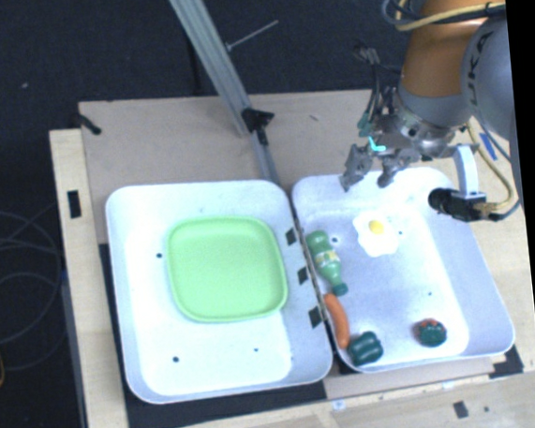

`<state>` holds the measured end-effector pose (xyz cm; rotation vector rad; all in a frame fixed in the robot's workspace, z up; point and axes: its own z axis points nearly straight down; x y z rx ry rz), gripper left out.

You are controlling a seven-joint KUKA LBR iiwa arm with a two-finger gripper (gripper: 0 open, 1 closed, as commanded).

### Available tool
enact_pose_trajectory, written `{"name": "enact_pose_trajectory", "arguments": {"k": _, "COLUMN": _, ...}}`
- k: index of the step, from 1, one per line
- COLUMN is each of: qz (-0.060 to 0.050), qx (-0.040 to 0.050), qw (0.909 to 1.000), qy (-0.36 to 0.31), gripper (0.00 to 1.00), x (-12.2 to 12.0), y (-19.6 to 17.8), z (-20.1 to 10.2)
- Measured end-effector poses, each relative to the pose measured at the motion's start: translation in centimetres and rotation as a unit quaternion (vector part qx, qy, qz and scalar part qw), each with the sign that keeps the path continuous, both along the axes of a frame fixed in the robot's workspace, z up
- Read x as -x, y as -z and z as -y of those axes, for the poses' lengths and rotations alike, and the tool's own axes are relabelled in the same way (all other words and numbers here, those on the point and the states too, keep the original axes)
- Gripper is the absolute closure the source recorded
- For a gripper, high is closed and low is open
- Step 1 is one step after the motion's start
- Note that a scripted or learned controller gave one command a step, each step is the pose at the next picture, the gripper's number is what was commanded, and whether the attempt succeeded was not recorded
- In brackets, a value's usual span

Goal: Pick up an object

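My gripper (369,174) hangs open above the far edge of the right bin (462,284), with nothing between its fingers. Just below it, a fried egg toy (377,234) lies on the bin floor. Along the bin's left wall lies a green bottle-shaped toy (325,259). An orange carrot (337,317) and a dark green piece (364,347) sit near the front left corner. A red and green round toy (430,332) rests near the bin's front right.
The left bin (144,295) holds a light green square plate (226,268). A grey metal pole (220,62) slants up from the back between the bins. Brown bench surface surrounds both bins.
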<state>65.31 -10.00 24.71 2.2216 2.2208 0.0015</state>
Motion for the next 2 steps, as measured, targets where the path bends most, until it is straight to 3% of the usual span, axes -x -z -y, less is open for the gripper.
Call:
{"name": "enact_pose_trajectory", "arguments": {"k": 1, "qz": 0.0, "qx": 0.0, "qw": 1.0, "qy": 0.0, "gripper": 0.0, "x": 0.0, "y": 0.0, "z": 0.0}}
{"name": "enact_pose_trajectory", "arguments": {"k": 2, "qz": -0.002, "qx": 0.0004, "qw": 1.0, "qy": 0.0, "gripper": 0.0, "x": -0.3, "y": 4.3, "z": -0.2}}
